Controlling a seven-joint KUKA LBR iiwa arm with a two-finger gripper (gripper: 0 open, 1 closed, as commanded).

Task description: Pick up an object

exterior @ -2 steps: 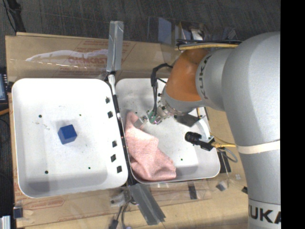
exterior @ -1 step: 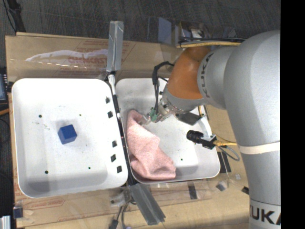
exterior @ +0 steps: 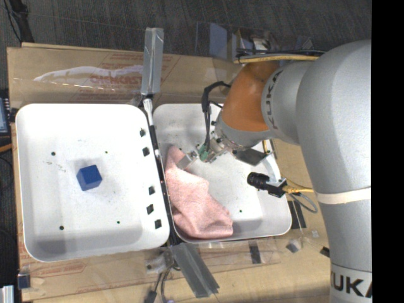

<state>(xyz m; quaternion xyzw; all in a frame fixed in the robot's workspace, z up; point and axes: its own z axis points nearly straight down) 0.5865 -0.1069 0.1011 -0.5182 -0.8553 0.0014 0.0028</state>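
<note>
Beside the gripper (exterior: 189,157), whose fingers' state I cannot tell, a pink cloth (exterior: 194,201) fills the right bin (exterior: 278,223); a blue cube (exterior: 89,177) sits in the left bin (exterior: 38,232), on a cardboard-covered bench (exterior: 76,74).

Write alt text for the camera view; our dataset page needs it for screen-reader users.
A grey KUKA arm reaches from the right, its gripper at the upper edge of a crumpled pink cloth in the right white bin. A small blue cube sits in the left bin.
</note>
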